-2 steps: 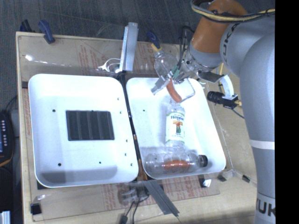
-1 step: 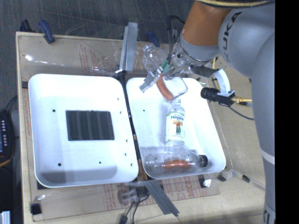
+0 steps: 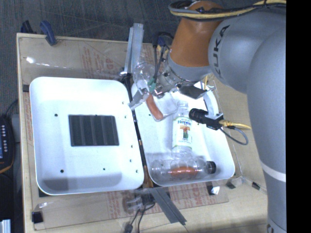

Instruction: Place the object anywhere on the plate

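The arm (image 3: 243, 47) runs out of frame at the right and lower right edges, and its orange band and wrist cover the far part of the right bin (image 3: 224, 155). The hand (image 3: 148, 92) sits half under the wrist; whether its fingers are apart or closed cannot be told, nor whether the orange-red object (image 3: 154, 108) just below it is gripped or merely lying there. The label on the upright clear bottle (image 3: 183, 130) is too small to read. A second clear bottle (image 3: 182, 168) lies at the near wall, its contents blurred. The tabletop (image 3: 73, 205) meets dark items cut off at the left edge.
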Controlling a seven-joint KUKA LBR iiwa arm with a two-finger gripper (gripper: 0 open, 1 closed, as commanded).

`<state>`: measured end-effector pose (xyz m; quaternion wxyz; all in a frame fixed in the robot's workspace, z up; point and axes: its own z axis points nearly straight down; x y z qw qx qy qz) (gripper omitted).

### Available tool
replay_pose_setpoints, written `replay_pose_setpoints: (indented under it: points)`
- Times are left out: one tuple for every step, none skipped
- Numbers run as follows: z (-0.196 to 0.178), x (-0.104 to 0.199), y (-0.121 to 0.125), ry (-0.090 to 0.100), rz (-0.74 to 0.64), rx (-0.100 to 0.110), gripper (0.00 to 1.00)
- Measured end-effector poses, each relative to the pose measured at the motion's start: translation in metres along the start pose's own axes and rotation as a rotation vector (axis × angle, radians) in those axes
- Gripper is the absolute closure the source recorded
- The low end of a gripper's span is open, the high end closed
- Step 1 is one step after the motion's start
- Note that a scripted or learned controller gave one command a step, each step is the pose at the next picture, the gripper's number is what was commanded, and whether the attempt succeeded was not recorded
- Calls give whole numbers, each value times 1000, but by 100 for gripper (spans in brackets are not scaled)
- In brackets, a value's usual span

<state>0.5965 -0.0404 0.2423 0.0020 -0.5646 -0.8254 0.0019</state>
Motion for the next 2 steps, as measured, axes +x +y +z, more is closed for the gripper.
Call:
replay_pose_setpoints:
  points:
    - [38,78,-2,0,209,3,100]
    - [38,77,-2,0,210,2,0]
